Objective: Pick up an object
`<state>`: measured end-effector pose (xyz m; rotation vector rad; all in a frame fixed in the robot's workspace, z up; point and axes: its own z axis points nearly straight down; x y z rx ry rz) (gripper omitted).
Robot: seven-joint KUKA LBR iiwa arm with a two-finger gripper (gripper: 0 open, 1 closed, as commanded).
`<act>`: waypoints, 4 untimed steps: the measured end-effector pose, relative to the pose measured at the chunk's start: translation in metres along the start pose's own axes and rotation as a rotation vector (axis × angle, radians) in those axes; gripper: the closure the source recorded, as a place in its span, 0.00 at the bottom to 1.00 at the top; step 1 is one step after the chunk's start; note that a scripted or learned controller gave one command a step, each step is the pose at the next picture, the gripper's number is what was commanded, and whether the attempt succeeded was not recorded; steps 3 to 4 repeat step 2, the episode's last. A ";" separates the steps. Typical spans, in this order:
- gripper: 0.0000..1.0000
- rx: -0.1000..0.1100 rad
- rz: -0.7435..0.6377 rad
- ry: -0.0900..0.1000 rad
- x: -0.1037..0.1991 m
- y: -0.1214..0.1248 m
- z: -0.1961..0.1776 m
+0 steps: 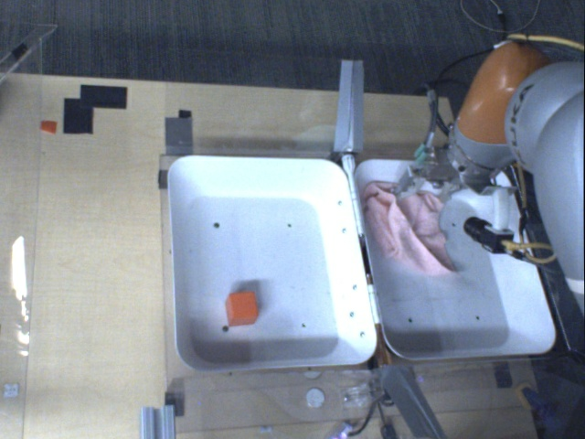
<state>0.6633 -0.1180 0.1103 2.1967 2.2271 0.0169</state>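
Table: pale wood-grain top. It bore two shallow white bins side by side, the left bin and the right bin, touching along a grey divider rail. Near the far left corner lay black stepped shapes and, just beside them, a small orange square.

Robotics lab: wooden bench, two white bins, grey arm.
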 end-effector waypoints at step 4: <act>1.00 -0.008 -0.146 0.001 0.022 -0.016 0.005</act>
